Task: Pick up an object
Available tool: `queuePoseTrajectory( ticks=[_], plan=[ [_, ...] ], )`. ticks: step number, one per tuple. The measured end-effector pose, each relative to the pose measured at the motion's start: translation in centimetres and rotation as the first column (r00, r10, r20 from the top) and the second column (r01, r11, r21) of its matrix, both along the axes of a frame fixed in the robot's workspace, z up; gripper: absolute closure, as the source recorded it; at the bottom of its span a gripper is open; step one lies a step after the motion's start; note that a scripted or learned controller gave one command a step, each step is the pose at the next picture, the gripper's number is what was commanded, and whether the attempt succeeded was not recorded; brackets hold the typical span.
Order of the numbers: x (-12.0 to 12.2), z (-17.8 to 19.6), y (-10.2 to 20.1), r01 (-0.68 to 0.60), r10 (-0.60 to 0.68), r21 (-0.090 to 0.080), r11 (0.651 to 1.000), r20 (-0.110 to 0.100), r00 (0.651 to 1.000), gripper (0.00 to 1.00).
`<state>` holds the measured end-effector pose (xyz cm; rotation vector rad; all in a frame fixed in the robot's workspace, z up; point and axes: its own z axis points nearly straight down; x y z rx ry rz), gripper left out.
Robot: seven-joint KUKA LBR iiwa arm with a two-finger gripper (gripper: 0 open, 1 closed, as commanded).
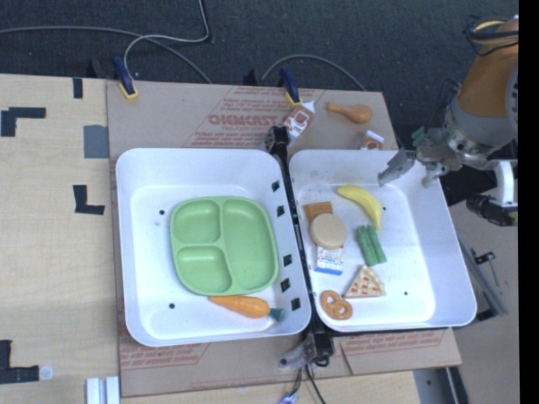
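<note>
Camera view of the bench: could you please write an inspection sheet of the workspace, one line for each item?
Surface: cardboard sheet on a wooden bench, bearing left bin and right bin side by side.
Job's things: right bin holds banana, round bun, green stick, pizza slice, pretzel and a small packet; left bin holds green divided plate and carrot.
Clutter: wooden toy on the cardboard behind the bins.
Grippers: gripper above the right bin's far edge, apart from the banana.
Cables: cable across the dark floor.
Surroundings: dark carpet.
</note>
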<state>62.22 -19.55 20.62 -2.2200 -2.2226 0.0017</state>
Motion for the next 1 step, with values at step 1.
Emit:
queuePoseTrajectory(
  ticks=[1],
  plan=[
    [1.35, -11.97, 4.43, -0.001, 0.001, 0.000, 1.000, 0.004, 1.000, 0.00]
  ],
)
